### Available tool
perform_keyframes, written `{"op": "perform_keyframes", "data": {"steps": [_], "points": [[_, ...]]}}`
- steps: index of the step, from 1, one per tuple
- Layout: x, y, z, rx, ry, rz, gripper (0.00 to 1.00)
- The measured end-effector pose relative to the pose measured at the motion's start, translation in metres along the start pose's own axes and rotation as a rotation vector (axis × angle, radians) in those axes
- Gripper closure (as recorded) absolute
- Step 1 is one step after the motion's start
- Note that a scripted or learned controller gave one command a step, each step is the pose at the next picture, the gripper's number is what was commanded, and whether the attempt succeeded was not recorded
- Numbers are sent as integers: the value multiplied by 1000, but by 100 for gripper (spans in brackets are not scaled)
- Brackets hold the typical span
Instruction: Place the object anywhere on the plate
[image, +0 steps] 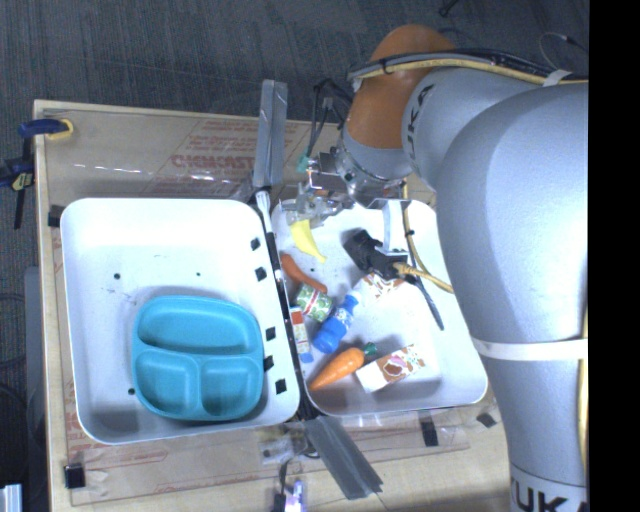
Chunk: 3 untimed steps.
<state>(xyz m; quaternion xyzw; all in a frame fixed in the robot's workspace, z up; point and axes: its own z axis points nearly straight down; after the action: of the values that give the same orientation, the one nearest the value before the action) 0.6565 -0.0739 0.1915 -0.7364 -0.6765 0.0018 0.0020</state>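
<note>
While the arm (500, 200) reaches in from the right, its gripper (318, 195) sits at the far end of the right bin (455, 370), just above a banana (304, 240). Can't tell how the jaws stand, honestly. Carrot (336, 367), blue bottle (334, 325), and carton (392, 368) lie nearby. The blue compartment plate (198, 357) is over in the left bin (100, 250).

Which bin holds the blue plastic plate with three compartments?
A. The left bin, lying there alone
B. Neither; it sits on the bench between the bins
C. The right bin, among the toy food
A: the blue three-compartment plastic plate lies in the left white bin, while the orange carrot and yellow banana sit in the right white bin.
</note>
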Motion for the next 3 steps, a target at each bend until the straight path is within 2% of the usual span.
{"op": "perform_keyframes", "data": {"steps": [1,2,3], "points": [[53,-48,2,4,0,359,100],[76,-139,2,1,0,87,100],[96,-123,-40,-2,-1,-81,100]]}}
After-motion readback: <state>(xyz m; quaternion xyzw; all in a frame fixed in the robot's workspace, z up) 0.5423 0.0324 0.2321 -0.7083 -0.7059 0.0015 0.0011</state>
